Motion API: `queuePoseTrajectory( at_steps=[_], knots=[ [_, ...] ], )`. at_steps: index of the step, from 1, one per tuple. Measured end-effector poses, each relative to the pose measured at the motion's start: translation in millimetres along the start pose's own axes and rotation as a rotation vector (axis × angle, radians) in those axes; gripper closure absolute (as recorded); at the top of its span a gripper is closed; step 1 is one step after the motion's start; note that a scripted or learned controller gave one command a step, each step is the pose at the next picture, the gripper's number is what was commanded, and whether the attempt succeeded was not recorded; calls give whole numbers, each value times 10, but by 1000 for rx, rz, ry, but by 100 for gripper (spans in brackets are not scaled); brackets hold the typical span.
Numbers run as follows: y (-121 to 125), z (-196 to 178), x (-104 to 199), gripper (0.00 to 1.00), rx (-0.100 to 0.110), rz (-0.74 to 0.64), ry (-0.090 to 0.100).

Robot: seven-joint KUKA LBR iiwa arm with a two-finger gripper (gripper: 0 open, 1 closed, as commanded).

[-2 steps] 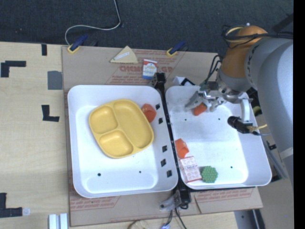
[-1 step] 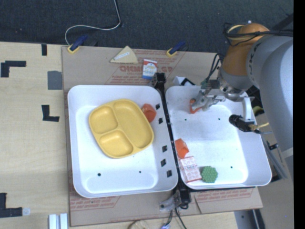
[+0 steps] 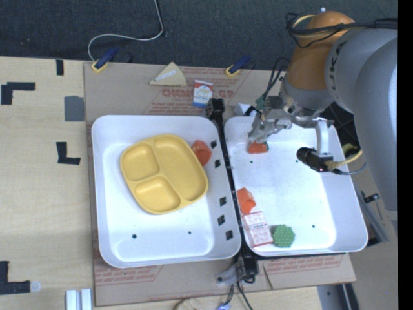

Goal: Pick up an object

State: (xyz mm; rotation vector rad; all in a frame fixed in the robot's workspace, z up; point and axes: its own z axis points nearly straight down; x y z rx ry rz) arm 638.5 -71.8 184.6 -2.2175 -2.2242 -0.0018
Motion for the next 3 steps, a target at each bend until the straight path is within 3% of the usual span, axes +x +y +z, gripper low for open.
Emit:
queuePoseTrajectory(
  at_steps=[1, 2, 3],
  knots=[
    [-5, 7, -4, 0, 2, 1, 0],
    [75, 983, -412, 0, -2, 3, -3],
    [304, 991, -336, 0, -2, 1, -2]
  ],
)
